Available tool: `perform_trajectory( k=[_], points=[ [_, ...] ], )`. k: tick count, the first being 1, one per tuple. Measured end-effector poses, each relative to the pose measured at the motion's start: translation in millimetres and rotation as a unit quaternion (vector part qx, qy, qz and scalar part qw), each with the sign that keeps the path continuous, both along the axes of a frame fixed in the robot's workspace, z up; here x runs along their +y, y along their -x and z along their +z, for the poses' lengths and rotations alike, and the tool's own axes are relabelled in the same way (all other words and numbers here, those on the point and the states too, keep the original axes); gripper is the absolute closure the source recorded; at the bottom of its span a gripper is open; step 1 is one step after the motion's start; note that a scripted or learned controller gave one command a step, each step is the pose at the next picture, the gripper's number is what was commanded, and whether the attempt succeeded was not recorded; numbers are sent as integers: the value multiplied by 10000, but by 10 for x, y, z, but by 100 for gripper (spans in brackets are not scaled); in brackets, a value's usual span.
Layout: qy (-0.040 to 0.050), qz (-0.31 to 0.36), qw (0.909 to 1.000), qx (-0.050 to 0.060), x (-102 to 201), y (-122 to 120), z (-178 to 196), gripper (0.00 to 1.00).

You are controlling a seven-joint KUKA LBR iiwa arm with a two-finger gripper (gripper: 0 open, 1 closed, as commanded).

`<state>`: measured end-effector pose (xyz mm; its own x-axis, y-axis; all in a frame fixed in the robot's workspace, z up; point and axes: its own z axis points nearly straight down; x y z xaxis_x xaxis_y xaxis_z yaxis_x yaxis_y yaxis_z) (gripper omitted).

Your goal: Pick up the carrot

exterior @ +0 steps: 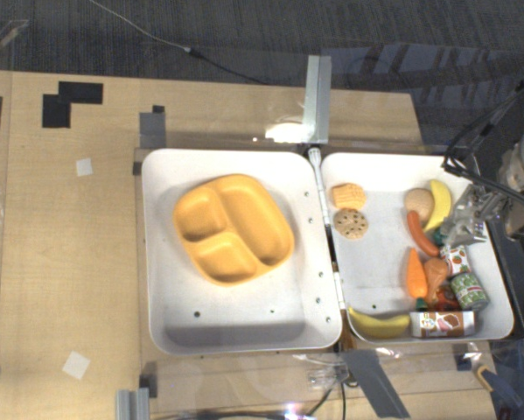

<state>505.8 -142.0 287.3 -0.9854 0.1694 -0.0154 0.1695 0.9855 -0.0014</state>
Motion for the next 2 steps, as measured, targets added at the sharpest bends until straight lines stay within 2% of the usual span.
perform_trajectory(
  k=[1, 2],
  points=[
    [-2, 1358, 9907, 28, 335, 159, -1925, 100],
    [19, 850, 9964, -24, 82, -20, -120, 100]
  ],
)
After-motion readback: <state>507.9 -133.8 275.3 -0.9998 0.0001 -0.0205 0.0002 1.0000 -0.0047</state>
